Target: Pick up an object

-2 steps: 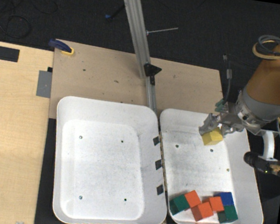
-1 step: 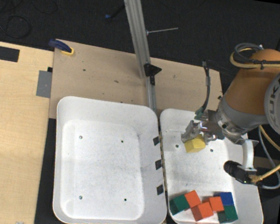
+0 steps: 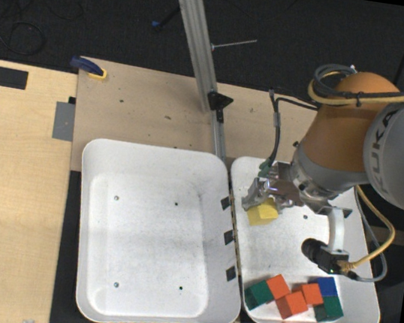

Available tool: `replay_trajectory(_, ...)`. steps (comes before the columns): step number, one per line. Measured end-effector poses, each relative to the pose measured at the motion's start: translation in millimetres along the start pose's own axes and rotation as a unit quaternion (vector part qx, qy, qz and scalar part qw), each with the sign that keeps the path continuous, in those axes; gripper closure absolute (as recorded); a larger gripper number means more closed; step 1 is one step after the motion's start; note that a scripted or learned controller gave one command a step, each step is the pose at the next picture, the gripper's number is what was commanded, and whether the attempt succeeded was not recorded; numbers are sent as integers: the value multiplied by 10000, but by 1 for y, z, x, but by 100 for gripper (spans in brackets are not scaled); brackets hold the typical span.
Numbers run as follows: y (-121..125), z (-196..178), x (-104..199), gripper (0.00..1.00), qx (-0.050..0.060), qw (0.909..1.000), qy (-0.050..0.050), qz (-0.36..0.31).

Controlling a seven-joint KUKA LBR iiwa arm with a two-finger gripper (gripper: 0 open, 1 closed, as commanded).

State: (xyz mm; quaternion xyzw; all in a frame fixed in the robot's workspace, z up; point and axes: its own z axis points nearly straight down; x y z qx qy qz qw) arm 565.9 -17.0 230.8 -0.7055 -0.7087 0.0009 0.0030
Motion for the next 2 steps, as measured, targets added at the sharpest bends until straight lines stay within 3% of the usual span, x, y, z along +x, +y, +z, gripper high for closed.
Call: replay_trajectory(2, -42, -9, 103, 100, 10, 10000, -4, 0)
